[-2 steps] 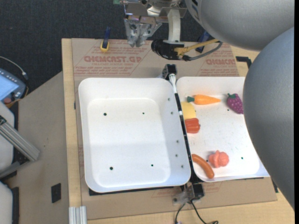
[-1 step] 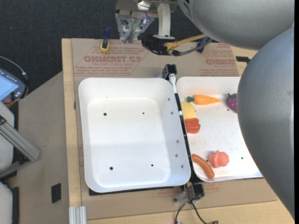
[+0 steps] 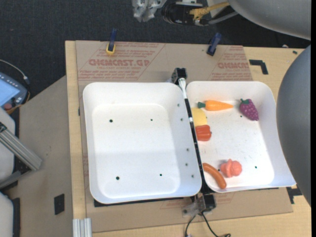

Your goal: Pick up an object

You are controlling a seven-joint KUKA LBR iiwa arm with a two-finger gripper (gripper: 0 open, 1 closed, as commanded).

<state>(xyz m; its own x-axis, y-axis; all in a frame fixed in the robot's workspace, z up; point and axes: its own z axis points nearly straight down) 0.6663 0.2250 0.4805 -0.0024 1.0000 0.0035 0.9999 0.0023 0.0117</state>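
Gripper [image 3: 146, 5] hangs at the top edge of the camera view, above the dark floor beyond the bench; whether it is apart or together cannot be told. It holds nothing visible, and all the toy foods lie well apart from it, in the right bin [image 3: 264, 95]. Six pieces lie there, one of each: a carrot [image 3: 216, 104], a purple grape bunch [image 3: 249, 109], a yellow piece [image 3: 198, 116], a red pepper [image 3: 203, 132], a sausage [image 3: 214, 175] and a pink piece [image 3: 231, 168]. Left bin [image 3: 133, 141] sits beside it, rims touching.
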